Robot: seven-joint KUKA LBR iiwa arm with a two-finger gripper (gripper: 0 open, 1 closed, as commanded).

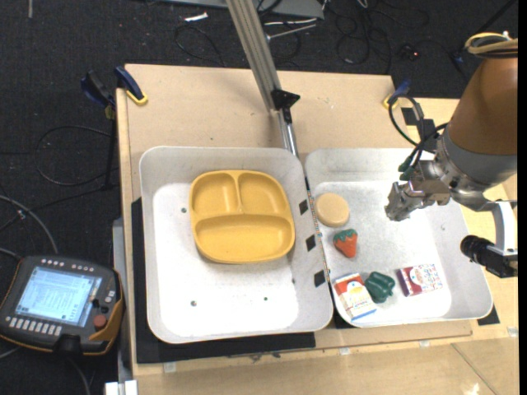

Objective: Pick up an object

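Observation:
My gripper (398, 206) hangs over the middle of the right bin (461, 245), pointing down and left from the arm's orange band. Left of it lie a round tan cookie (333, 210) and, below that, a red strawberry (347, 242). Toward the bin's front sit a small red and white carton (354, 295), a dark green toy (380, 285) and a red and white packet (419, 280). Nothing shows between the fingers.
A yellow divided plate (242, 216) lies in the left bin (165, 303). A metal pole (262, 52) slants up from the bins' shared edge. A teach pendant (58, 301) sits off the bench at lower left. Blue clamps (123, 81) grip the bench's back corners.

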